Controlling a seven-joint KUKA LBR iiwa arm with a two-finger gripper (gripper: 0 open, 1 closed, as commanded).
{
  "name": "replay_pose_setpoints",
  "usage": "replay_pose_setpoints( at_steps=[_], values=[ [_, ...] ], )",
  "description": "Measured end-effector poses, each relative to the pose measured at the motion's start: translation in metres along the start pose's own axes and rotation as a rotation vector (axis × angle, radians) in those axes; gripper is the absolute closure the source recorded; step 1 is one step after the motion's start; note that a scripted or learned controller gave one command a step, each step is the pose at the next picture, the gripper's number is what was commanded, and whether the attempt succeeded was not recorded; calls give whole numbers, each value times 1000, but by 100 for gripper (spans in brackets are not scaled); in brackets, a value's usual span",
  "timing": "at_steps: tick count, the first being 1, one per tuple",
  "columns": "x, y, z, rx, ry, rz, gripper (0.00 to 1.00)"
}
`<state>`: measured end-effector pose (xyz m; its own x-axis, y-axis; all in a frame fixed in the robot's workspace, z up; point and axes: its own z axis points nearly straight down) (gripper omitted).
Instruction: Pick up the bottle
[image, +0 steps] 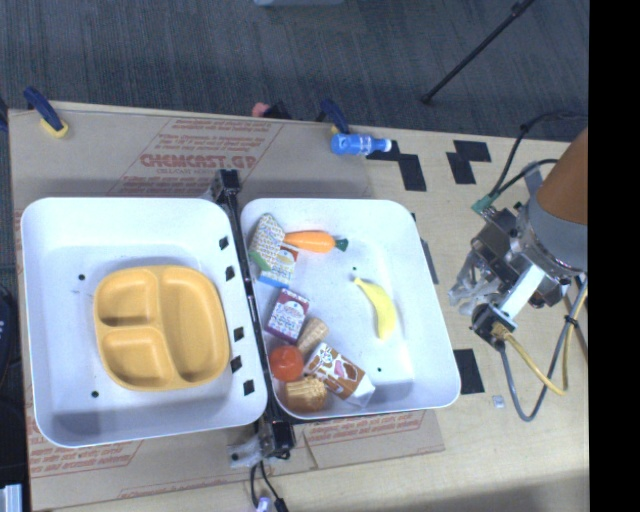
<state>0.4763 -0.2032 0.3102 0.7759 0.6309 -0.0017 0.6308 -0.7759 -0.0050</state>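
A small pale bottle (270, 248) with a green and blue band lies tilted in the right bin (425, 300), close to its left wall. An orange carrot (312, 241) lies just to its right. My gripper (472, 296) hangs over the bench outside the right bin's right wall, well to the right of the bottle. Nothing shows between its fingers. A blue bottle-shaped object (354, 145) lies on the cardboard behind the right bin.
The right bin also holds a banana (379, 306), a purple carton (287, 315), a red tomato (286, 362), a brown carton (338, 372) and bread pieces (303, 393). A yellow divided plate (160, 326) sits in the left bin (50, 230). Cables (530, 375) trail under the wrist.
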Motion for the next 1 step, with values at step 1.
replay_pose_setpoints(
  at_steps=[1],
  values=[
    [2, -1, -11, -1, 0, 219, 100]
  ],
)
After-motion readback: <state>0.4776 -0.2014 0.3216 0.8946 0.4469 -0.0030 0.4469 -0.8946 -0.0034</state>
